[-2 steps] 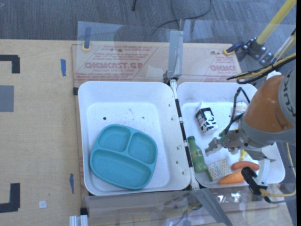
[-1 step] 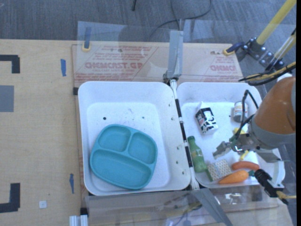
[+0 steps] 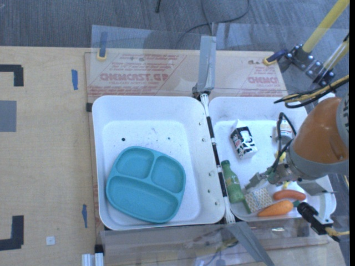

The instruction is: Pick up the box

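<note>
From my seat, nearest the lower edge of the view I see the front rim of the right bin (image 3: 327, 204), and that corner is crowded. A carrot (image 3: 275, 208) lies along the front wall, a red sausage-shaped piece (image 3: 289, 194) just behind it, and a speckled grey block (image 3: 257, 199) sits beside them to the left. A green bottle (image 3: 232, 183) lies lengthwise against the divider side of that bin. The gripper (image 3: 265, 178) hangs low over this cluster, between the bottle and the red piece; I cannot tell how it is set, because the wrist and the orange band of the arm (image 3: 321, 137) cover much of it. The arm fills the right side of that bin, so free room there is on the left and toward the back.

In the left bin (image 3: 105, 115) a teal divided plate (image 3: 146, 184) takes the front half, close to the front rim; the back half is bare white floor.

Farther back in the right bin lies the box (image 3: 243, 142), a small carton printed in black and white patches, tilted and resting on the floor. It sits well apart from the gripper, with bare floor around it, not touching any wall. A small white bottle (image 3: 285, 129) stands near the arm, to the box's right.
</note>
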Action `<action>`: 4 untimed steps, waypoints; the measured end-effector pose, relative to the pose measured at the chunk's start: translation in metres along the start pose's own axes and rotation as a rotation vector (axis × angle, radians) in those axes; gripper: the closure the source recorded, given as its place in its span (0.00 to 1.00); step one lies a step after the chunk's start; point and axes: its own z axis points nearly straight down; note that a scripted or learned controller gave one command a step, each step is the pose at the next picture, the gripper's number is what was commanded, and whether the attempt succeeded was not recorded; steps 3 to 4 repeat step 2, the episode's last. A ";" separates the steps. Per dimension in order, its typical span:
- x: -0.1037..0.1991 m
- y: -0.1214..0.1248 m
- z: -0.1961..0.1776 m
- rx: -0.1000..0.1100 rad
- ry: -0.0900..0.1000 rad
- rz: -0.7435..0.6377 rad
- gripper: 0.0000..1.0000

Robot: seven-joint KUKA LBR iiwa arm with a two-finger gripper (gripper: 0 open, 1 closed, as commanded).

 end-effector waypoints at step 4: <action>-0.003 0.002 -0.011 -0.009 -0.006 0.005 0.00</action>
